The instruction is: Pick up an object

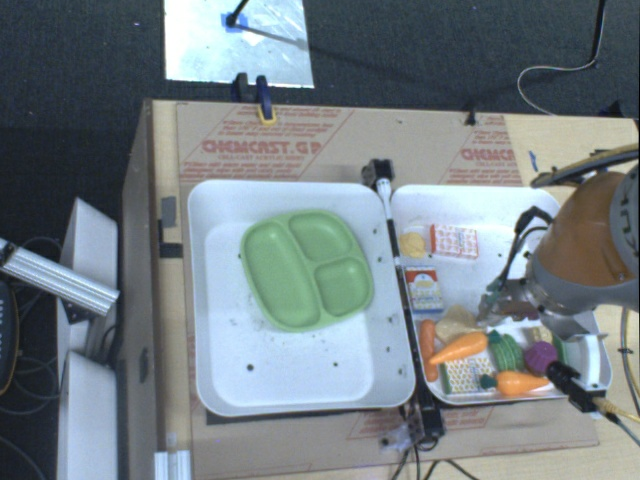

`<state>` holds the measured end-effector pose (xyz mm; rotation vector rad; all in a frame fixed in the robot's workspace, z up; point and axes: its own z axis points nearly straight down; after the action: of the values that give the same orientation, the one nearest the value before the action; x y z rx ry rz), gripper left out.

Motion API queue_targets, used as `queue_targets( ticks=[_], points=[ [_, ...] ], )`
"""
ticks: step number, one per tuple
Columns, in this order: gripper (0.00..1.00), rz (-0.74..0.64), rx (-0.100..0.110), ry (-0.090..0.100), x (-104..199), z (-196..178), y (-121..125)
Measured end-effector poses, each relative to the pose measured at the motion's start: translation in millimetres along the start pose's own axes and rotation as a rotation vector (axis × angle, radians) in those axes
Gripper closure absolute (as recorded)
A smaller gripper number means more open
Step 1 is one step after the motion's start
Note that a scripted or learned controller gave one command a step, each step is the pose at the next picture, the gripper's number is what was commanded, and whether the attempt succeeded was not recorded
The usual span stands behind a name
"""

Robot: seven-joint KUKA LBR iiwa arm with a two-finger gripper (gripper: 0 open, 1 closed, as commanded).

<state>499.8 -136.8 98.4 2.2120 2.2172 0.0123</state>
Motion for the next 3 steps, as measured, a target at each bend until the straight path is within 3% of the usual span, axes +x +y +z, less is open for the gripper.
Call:
queue_targets(
  ticks=[1, 2, 3],
  points=[
    [0.0, 0.0, 0.0, 0.0, 0, 0, 0],
    [0.0, 0.004, -0.002, -0.004, 11, 10, -9],
    [1.0, 0.002, -0.005, -0.003, 12, 0, -8]
  ],
)
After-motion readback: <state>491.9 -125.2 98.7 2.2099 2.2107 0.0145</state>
